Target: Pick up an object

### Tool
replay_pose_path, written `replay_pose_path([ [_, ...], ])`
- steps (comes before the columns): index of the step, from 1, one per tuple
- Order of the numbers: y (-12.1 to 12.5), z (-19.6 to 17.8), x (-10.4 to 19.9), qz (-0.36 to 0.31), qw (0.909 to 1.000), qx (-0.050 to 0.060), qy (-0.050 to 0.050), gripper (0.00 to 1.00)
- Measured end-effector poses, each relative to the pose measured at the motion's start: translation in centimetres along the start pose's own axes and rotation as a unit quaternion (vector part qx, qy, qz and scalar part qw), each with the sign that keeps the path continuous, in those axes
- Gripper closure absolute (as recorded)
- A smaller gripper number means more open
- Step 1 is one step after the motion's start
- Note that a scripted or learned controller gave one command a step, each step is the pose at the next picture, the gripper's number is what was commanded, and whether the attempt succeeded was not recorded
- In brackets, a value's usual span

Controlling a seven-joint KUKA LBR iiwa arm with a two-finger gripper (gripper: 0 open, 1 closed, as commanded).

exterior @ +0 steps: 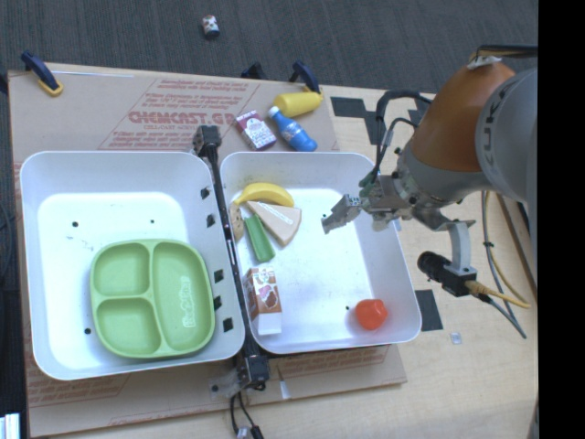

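A robot arm reaches in from the right, its claw (336, 216) poised over the right-hand bin (388, 254) with nothing between its fingers; how far apart those fingers stand cannot be told from this angle. No object has been lifted, so the job appears to be at the approach stage, with a target yet to be settled. The nearest candidates lie just to the claw's left: a banana (265, 193) touching a pale wedge (279, 221), with a green stick-shaped item (257, 238) pressed against them. A small carton (266, 302) rests along the bin's left wall, and a red ball (370, 314) sits alone near the front right corner. The left-hand bin (55, 190) holds a green divided plate (152, 296). A yellow bottle (299, 103), a blue bottle (293, 130) and a small box (256, 130) lie outside on the worktop (366, 99). The next move likely calls for lowering squarely over one item; the crowded cluster risks a fouled grip, while the ball offers clearer access.
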State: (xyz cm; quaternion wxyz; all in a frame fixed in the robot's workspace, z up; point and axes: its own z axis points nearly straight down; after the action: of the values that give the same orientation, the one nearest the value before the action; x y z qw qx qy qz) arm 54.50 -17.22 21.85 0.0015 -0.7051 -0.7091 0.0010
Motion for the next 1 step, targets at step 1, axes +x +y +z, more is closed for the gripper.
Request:
replay_pose_path([
  [1,-6.94,11.88,-2.58,0.000,1.0000,0.001,0.001,0.00],
])
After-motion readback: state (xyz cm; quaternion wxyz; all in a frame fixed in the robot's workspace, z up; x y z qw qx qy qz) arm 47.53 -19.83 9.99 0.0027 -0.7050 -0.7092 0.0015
